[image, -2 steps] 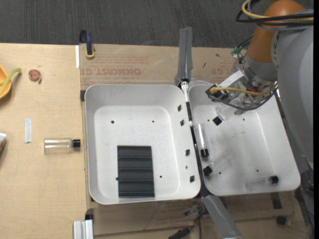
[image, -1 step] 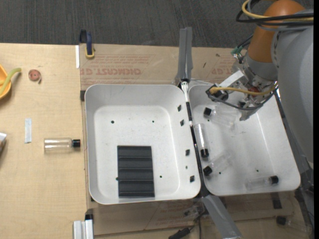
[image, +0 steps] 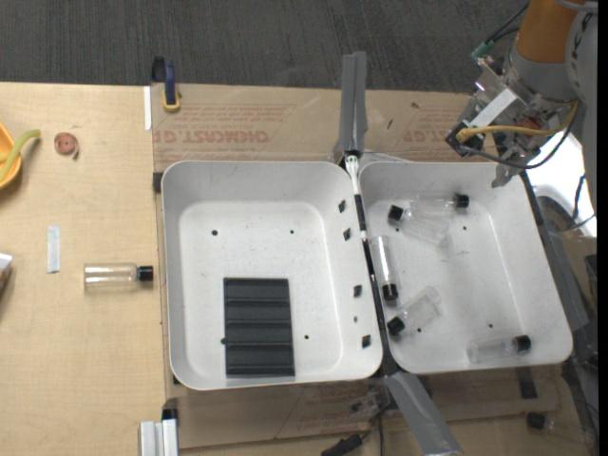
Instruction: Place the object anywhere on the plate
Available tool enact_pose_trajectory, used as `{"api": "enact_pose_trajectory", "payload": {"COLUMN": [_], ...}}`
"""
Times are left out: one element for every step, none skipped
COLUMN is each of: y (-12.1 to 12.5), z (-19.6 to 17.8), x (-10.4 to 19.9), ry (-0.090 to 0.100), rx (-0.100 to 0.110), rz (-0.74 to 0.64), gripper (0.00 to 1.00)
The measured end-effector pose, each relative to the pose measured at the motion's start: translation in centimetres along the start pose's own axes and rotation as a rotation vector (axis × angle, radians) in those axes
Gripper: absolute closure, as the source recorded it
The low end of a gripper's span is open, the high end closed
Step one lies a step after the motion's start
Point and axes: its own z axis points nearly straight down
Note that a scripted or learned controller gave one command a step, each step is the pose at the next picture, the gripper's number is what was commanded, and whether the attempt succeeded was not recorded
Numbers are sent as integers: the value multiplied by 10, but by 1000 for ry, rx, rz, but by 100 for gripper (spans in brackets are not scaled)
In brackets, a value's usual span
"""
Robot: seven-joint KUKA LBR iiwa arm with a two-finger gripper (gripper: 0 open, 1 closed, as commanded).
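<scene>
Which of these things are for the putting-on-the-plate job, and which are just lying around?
For the job:
- black ribbed plate in the left bin
- clear black-capped bottles in the right bin

Just lying about:
- lone bottle on the bench
- pink disc
- white strip
- yellow thing at the left edge

The arm (image: 554,28) runs off the top right corner, so most of it is out of shot. The yellow bowl (image: 7,162) gets chopped by the left edge. The clear bottle (image: 492,351) in the near corner of the right bin (image: 556,293) pretty much melts into the white, so its outline is hard to trace.
</scene>
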Motion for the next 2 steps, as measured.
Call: {"api": "enact_pose_trajectory", "payload": {"y": [54, 74], "z": [-85, -164], "x": [-56, -114], "ry": [-1, -1], "rx": [0, 1], "rz": [130, 321], "gripper": [0, 0]}}
